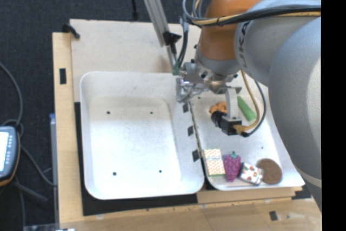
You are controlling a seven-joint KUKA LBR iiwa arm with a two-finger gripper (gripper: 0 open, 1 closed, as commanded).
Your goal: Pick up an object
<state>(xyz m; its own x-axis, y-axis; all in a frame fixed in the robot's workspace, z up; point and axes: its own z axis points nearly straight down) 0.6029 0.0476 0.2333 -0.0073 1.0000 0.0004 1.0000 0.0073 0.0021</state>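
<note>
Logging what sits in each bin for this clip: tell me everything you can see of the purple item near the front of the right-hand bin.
The purple item is a small, lumpy piece, magenta-purple with a dark stub at its top end, perhaps a toy grape bunch, though it is too small to be sure. It lies on the floor of the right bin near the front rim, between a pale patterned block on its left and a small red-and-white patterned piece on its right, seemingly touching both. The gripper is well away from it, up by the divide between the bins.

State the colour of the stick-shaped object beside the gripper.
Green; the stick lies in the right bin, clear in the camera view.
</note>
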